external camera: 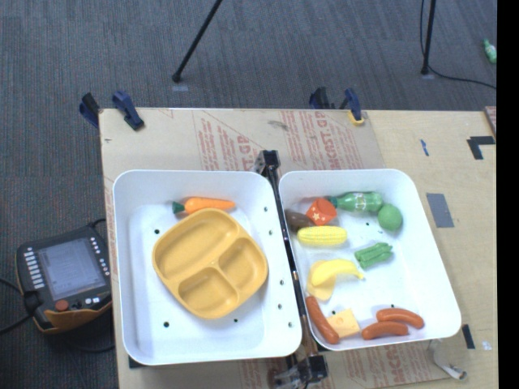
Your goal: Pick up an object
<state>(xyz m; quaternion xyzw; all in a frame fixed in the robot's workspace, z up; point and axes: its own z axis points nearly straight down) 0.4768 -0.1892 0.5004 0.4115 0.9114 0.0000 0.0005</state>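
Note:
The right bin (434,258) holds several toy foods: a corn cob (322,236), a yellow banana (334,272), a red tomato or pepper (321,211), a green bottle-like piece (362,202), a green lime (390,217), a green bean pod (373,254), a cheese cube (344,323) and sausages (392,323). Another sausage (321,320) lies along the bin's left wall. In the left bin (138,298) sits a yellow divided plate (210,262) with a carrot (206,205) just behind it.
The bins stand on a cardboard-covered bench (227,136) with blue clamps (127,109) at its back edge. A teach pendant (63,276) lies on the floor to the left. Tripod legs (199,35) stand on the carpet behind.

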